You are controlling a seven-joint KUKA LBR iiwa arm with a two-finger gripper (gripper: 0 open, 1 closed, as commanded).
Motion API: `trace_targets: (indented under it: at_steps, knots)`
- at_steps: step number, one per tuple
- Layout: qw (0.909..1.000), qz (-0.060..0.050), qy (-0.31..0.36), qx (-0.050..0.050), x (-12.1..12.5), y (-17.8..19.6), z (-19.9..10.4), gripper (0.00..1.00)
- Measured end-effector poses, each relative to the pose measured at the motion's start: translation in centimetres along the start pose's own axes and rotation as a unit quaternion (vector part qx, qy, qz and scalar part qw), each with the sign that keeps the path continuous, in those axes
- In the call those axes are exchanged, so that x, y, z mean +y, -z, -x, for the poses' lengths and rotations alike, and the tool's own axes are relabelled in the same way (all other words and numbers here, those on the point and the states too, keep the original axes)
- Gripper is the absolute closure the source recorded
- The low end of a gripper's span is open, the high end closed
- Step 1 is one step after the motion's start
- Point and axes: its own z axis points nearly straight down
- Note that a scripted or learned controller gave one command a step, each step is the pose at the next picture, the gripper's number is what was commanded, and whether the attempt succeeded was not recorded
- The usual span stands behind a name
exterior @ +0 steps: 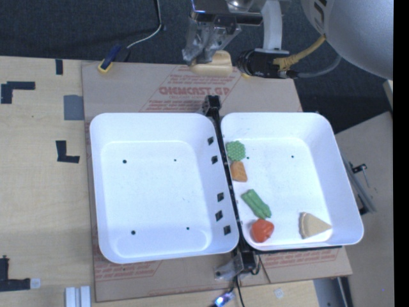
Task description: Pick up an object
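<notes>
My gripper (206, 55) hangs high over the cardboard behind the two bins, near the top of the camera view. Its fingers are shut on a pale cream block (216, 62) that sits at the fingertips. In the right bin (319, 133), along the left wall, lie a bumpy green round piece (235, 149), a small orange piece (239, 171), a long green piece (255, 203) and a red round piece (261, 230). A cream wedge (313, 224) rests in that bin's near right corner.
The left bin (102, 139) stands beside the right one, joined by a black clipped seam (219, 171). Both rest on a cardboard sheet (128, 88) on a wooden bench. A blue-and-yellow connector (109, 58) lies at the cardboard's far left corner.
</notes>
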Motion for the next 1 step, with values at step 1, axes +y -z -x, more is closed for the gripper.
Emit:
trace_targets:
  at_steps: [1]
  knots:
    - [1.0, -0.003, -0.002, -0.001, 1.6, -6.01, 4.96, 1.0]
